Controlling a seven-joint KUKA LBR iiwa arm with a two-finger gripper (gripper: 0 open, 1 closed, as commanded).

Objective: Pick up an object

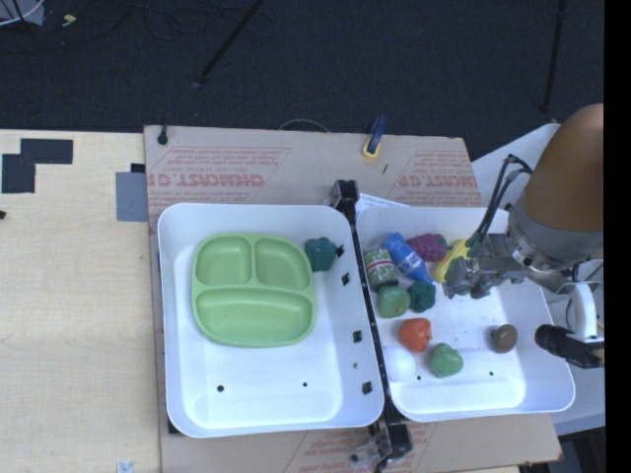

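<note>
Two shallow white plastic bins sit side by side on a brown cardboard sheet (246, 166), and the grey arm with its orange band (572, 180) reaches into the right bin (537, 382) from the right edge. Its dark two-finger claw (463, 282) hangs low over that bin's upper middle; how far the fingers are spread cannot be told, and nothing is seen held between them. Just left of the claw, touching or nearly so, lies a yellow curved toy (452, 257), with a purple knobbly toy (427, 245) and a blue bottle-shaped toy (404, 255) beyond it. A small dark teal toy (422, 295), a round green toy (392, 301) and a patterned can (379, 263) lie further left. Below and left of the claw rest a red-orange pepper-shaped toy (415, 334) and a bright green one (445, 361); a brown round toy (503, 338) sits below and right. Well left, the other bin (256, 402) holds a light green three-compartment plastic tray (253, 290), with a dark teal lump (320, 253) at its upper right corner.
</note>
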